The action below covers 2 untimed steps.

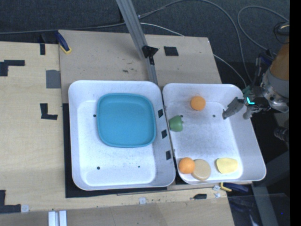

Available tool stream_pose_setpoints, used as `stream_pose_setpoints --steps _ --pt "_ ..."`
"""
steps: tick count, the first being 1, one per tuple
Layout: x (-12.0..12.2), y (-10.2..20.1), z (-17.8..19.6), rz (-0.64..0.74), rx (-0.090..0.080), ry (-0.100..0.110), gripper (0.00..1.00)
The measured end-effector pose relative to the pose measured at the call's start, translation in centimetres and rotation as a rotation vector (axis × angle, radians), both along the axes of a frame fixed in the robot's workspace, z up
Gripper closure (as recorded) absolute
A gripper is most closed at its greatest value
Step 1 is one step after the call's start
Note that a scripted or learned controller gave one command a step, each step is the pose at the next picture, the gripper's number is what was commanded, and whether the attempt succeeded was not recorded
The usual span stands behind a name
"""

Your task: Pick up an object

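Note:
The right bin (244, 145) holds an orange ball (198, 103) near its far side and a green object (176, 123) against its left wall. Along its near edge lie a second orange ball (186, 165), a beige round piece (201, 169) and a yellow piece (227, 165). My gripper (239, 110) hovers over the bin's right rim, open, with nothing between its fingers. It is well to the right of the far orange ball.
The left bin (84, 164) carries a large blue square plate (126, 119). A grey metal pole (136, 27) slants down to the gap between the bins. Cables (225, 18) trail over the dark floor at the back right.

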<state>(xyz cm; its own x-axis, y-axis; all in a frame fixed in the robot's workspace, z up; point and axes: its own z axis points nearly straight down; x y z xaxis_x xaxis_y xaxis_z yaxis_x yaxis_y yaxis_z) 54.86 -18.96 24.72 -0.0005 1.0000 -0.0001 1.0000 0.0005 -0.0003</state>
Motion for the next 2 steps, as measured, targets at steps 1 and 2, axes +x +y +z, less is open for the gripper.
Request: stream_pose_setpoints --steps 1,2 --pt "0.0 0.0 0.0 0.000 0.000 0.000 0.00" --pt "-0.2 0.3 -4.3 0.000 0.001 0.003 0.00"
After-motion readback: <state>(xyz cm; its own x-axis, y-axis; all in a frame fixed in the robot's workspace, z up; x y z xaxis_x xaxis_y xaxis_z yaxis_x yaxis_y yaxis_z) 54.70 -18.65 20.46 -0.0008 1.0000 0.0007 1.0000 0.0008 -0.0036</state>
